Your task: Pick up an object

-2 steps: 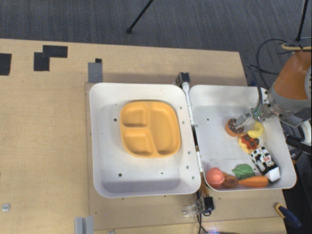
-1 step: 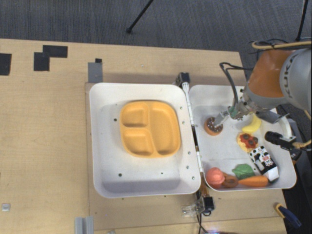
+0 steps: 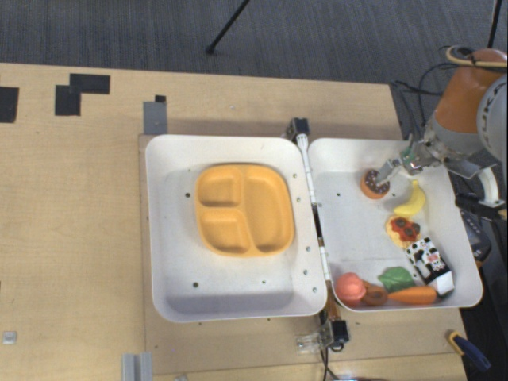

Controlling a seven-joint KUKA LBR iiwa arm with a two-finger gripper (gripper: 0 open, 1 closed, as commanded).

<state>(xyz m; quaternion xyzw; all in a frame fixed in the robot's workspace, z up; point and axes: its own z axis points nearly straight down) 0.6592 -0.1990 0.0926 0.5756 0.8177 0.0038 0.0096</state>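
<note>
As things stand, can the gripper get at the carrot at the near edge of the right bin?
Probably yes. The carrot lies exposed from above, though the green piece and black-and-white toy crowd it. The gripper sits over the donut, farther back in the same bin.

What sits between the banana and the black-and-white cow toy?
The camera view shows a small pizza-like toy between the banana and the cow toy.
</note>
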